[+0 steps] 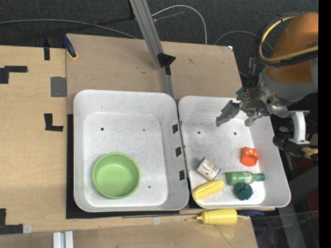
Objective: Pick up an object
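Objects for picking lie grouped in the right bin (192, 112), in its lower part toward 5 o'clock. An orange block (249, 156) sits alone at about 3 o'clock within that bin, apart from the rest. Below it a green bottle (244, 178) lies on its side, and a dark green ball-shaped thing (243, 190) rests just beside it at 6 o'clock, seemingly touching it. At 9 o'clock from the bottle is a small white can (209, 168) with red marking, tilted, and just below the can a yellow corn cob (208, 189) lies aslant near the bin's bottom rim. A yellow bottle (220, 217) lies outside the bin on the table (114, 66), just past the bottom rim at 6 o'clock.

The end effector (239, 116) hangs over the upper part of the right bin, near 1 o'clock, well apart from all the objects. Its two grey fingers are spread apart, with nothing between them. The arm's orange band (300, 32) shows above it toward 1 o'clock.

The left bin (85, 105) holds a light green bowl (116, 175), upright, in its lower left area at about 7 o'clock. A grey pole (147, 22) crosses the table at 12 o'clock, ending near the gap between the two bins.
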You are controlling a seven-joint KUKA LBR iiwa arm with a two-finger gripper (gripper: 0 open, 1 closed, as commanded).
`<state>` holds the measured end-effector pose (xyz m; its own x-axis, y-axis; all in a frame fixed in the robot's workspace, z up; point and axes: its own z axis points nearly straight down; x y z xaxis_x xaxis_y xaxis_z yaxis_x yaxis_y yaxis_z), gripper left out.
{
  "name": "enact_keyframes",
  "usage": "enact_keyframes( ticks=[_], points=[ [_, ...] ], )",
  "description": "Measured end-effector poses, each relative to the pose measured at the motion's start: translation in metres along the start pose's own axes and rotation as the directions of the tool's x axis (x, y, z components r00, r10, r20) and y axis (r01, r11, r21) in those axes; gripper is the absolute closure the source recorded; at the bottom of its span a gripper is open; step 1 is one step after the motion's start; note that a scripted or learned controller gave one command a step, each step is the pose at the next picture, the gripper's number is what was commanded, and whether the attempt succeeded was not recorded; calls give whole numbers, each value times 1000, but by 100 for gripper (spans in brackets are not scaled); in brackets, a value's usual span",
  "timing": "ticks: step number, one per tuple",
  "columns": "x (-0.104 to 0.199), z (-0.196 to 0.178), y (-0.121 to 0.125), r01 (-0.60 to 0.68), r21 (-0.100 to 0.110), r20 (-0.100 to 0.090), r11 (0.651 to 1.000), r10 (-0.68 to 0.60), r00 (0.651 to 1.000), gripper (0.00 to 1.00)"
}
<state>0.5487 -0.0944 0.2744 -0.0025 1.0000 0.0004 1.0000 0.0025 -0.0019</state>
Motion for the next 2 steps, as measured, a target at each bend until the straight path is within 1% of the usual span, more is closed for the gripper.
enact_keyframes(
  ticks=[1,2],
  points=[
    [0,0,0,-1,0,0,1000,1,1000,0],
    [0,45,5,-1,4,1,1000,1,1000,0]
  ],
)
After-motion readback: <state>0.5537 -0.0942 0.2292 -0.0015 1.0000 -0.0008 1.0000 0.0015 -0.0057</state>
